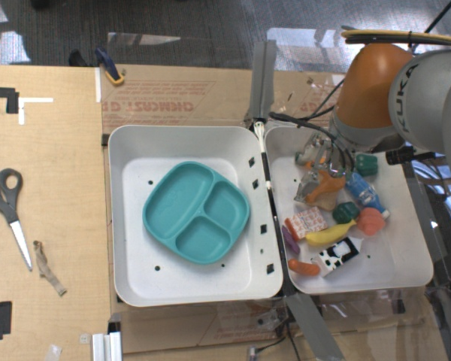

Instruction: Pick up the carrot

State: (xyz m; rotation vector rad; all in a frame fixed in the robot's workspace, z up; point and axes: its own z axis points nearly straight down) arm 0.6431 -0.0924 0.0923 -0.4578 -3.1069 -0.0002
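Looking down at a slant on a white bin crowded with toy food, landmark a yellow banana near its middle. Just beyond the banana, toward the far wall: an orange tapered piece, judged to be the carrot, leaning against neighbouring toys. Long axis slanting, narrow tip pointing away from the banana toward the bin's left wall, thick end toward a blue toy on the banana's far right. Directly over the carrot, farther still from the banana: the end effector of the grey and orange arm, touching or almost touching the thick end. Cannot tell whether the end effector is apart, together or clamped on anything; too blurred and cluttered. Probably calls for a short straight drop, closing across the carrot's width rather than along its length. Risks catching the toys packed close beside it.
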